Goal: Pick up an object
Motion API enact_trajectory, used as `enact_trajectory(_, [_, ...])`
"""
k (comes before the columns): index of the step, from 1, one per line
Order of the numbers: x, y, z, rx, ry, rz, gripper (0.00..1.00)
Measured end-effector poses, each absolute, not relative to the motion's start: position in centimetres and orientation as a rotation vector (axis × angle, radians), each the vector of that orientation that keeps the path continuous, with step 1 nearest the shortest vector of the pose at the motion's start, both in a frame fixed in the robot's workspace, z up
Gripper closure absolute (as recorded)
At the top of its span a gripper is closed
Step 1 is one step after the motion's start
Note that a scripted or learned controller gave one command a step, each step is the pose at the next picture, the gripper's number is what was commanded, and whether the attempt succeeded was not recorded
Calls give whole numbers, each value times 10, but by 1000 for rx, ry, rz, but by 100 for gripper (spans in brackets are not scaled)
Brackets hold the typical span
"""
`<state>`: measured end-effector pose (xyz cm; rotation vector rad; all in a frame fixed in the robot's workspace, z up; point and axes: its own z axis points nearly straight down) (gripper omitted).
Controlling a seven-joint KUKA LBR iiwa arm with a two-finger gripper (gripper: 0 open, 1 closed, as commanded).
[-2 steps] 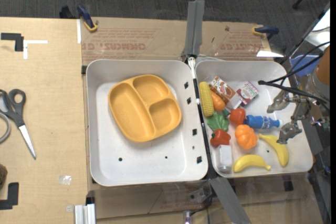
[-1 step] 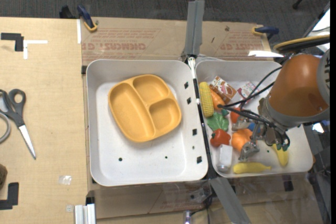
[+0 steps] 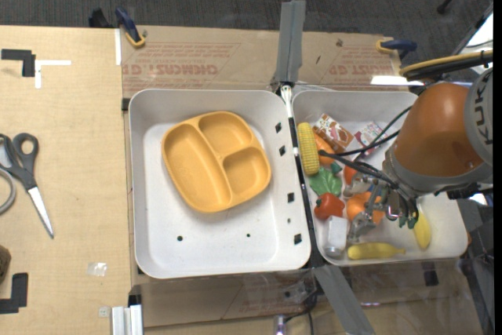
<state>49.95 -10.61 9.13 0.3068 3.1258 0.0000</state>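
Note:
The right bin (image 3: 369, 98) holds a heap of toy food: a corn cob (image 3: 307, 148), a green leafy piece (image 3: 324, 181), a red piece (image 3: 329, 205), an orange piece (image 3: 357, 207), a snack packet (image 3: 333, 132), a white block (image 3: 336, 231) and two yellow banana-like pieces (image 3: 375, 250) (image 3: 422, 231). My gripper (image 3: 367, 214) is down among these things, near the orange piece and the white block. The orange wrist band (image 3: 439, 129) hangs over the bin's right half and hides what lies beneath it.
The left bin (image 3: 149, 192) carries a yellow divided plate (image 3: 216, 161). Scissors (image 3: 30, 180) lie on the wooden bench at the far left. Cardboard (image 3: 196, 59) sits behind both bins, with a blue clamp (image 3: 129, 26) at its left corner.

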Motion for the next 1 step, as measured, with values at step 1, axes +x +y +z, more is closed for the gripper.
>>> enact_trajectory(1, [514, -92, 92, 453, 3106, -1, 0])
